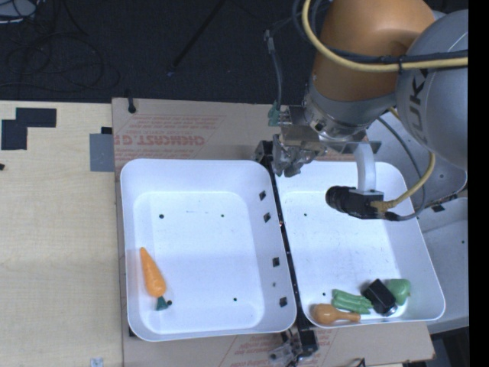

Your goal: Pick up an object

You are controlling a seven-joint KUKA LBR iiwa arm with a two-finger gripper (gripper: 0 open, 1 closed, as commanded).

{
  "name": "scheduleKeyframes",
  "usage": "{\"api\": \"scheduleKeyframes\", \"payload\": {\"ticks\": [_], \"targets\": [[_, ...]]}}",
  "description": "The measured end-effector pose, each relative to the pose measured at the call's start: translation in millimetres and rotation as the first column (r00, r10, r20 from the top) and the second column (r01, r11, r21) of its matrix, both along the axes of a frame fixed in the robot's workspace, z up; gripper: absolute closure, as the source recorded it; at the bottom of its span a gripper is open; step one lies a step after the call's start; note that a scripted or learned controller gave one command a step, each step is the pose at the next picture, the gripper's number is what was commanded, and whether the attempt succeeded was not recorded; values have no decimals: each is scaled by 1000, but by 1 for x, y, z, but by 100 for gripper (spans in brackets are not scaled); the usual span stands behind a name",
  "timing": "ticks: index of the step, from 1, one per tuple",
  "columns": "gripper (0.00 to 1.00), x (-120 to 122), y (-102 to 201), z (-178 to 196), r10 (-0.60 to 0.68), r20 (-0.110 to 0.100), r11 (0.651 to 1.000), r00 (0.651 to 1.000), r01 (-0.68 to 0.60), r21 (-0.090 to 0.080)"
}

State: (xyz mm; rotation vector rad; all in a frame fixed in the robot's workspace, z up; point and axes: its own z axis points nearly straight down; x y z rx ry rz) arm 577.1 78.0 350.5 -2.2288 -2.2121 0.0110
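Pincer (290, 161) sits at upper centre of the frame, over the far edge where the two white bins meet; whether it is wide or narrow cannot be told, and nothing shows between its tips. Left bin (191, 176) holds an orange toy carrot (152, 274) at its lower left, lying on the floor near the left wall. Right bin (416, 228) has a cluster in its lower right corner: a tan gourd-shaped piece (334, 314), a green pod (352, 302), a black block (379, 296) and a green piece (399, 288), close together.
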Motion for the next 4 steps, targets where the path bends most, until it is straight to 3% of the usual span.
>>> {"api": "scheduleKeyframes", "payload": {"ticks": [1,2,3,4], "targets": [[100,-22,-63,-43,1,-3,1000,1000,-1,2],[100,-27,10,-47,14,1,1000,1000,-14,5],[100,64,44,28,11,16,1000,1000,-11,5],[100,67,2,4,4,1,1000,1000,-4,1]]}}
